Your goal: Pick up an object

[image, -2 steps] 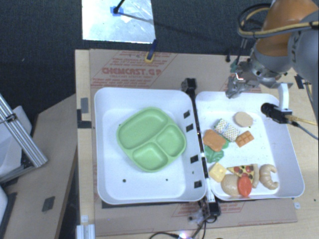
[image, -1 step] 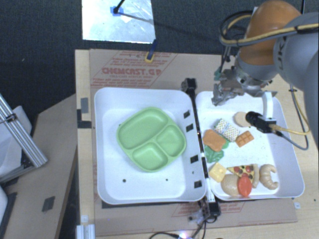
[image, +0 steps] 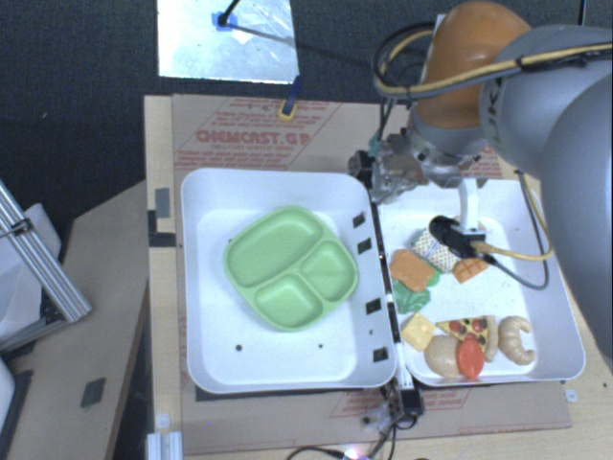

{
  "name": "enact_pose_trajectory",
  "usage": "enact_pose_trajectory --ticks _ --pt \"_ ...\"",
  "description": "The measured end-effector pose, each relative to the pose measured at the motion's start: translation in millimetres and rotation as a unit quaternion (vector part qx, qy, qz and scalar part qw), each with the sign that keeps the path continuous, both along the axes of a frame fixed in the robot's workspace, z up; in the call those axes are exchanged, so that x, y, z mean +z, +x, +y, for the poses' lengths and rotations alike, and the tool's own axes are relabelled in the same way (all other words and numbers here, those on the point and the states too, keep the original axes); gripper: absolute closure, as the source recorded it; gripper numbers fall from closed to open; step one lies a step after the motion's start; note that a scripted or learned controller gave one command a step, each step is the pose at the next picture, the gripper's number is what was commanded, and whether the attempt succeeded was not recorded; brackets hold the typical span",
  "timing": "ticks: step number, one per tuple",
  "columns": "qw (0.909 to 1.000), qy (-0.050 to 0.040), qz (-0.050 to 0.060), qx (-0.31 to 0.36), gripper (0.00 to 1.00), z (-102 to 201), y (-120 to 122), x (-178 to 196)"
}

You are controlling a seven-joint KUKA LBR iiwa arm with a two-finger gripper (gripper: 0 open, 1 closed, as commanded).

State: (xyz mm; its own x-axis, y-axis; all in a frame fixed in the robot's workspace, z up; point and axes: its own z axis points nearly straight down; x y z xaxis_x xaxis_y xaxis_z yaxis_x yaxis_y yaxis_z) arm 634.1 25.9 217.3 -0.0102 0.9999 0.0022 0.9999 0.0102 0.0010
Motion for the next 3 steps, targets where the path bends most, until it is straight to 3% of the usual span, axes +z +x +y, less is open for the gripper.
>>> enact_pose_trajectory --ticks 3 --pt "1.0000 -0.0008 0.000 -0.004 1.00 -3.3 -7.7 16.0"
